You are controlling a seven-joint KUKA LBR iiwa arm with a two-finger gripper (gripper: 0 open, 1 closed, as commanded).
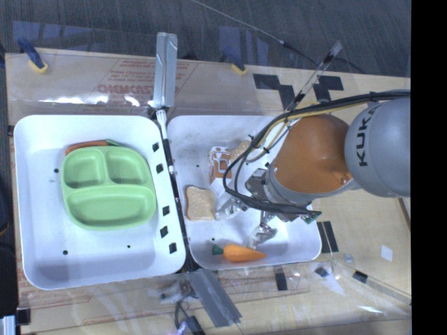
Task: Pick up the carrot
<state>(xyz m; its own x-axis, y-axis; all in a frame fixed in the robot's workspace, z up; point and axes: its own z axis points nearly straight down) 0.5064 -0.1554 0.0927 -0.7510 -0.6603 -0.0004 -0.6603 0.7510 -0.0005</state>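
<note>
Camera view shows you the gripper [264,234] just above the carrot [242,253] in the right bin [307,246]; finger state unclear; wooden bench [380,271] beneath.

orange item [87,146] mostly under green tray [109,187]

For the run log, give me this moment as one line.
carrot: near edge, right bin | hand: just above it | not lifted

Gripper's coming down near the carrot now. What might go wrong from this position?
1. The carrot lies against the right bin's near wall, so a finger may hit the rim.
2. The gripper sits above the carrot's thin end; it may clip or roll it.
3. The bread slice lies close by; the arm could nudge it.
</note>
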